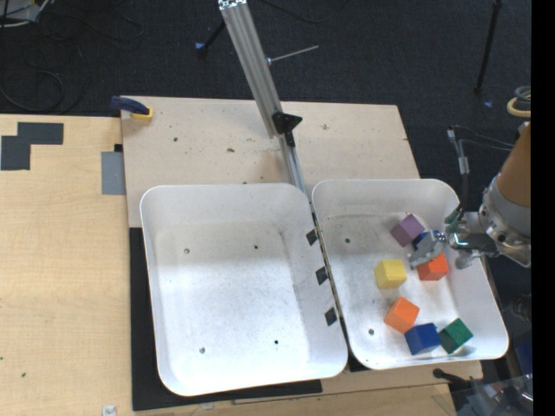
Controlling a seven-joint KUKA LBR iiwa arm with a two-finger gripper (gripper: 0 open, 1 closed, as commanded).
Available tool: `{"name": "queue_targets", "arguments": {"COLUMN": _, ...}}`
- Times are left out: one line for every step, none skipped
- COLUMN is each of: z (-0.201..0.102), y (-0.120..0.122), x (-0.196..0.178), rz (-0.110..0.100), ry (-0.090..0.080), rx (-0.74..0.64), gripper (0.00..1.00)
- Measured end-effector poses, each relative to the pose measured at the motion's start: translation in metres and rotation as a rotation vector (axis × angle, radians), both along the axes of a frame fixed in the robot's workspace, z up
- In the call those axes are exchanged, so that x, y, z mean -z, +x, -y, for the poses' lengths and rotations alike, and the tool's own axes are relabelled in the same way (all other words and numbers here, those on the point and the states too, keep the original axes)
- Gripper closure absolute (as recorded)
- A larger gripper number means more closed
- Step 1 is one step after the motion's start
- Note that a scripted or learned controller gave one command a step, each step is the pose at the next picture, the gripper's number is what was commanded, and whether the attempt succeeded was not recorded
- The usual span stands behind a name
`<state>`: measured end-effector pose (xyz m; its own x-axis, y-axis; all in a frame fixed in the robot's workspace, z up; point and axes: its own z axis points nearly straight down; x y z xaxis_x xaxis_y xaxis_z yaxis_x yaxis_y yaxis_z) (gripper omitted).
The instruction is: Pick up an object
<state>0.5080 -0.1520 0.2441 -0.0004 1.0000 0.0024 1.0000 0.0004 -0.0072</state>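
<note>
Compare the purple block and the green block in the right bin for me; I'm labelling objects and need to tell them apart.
The purple block is pale violet; the green block is dark green. The purple block lies toward the far side of the right bin, beside the gripper; the green block lies in the near right corner, far from it. The purple block stands alone; the green block sits right against the blue block. Both are small cubes of similar size.

A dark carpeted floor (364,50) fills twelve o'clock, strewn with cables (26,7). A pale wooden table (52,267) sits at nine o'clock.
</note>
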Motion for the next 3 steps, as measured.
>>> {"name": "queue_targets", "arguments": {"z": 0.001, "y": 0.0, "x": -0.002, "rz": 0.004, "ry": -0.001, "rx": 0.003, "gripper": 0.0}}
{"name": "queue_targets", "arguments": {"z": 0.01, "y": 0.003, "x": 0.055, "rz": -0.002, "ry": 0.0, "rx": 0.002, "gripper": 0.0}}
{"name": "queue_targets", "arguments": {"z": 0.015, "y": -0.006, "x": 0.114, "rz": -0.003, "ry": 0.001, "rx": 0.001, "gripper": 0.0}}
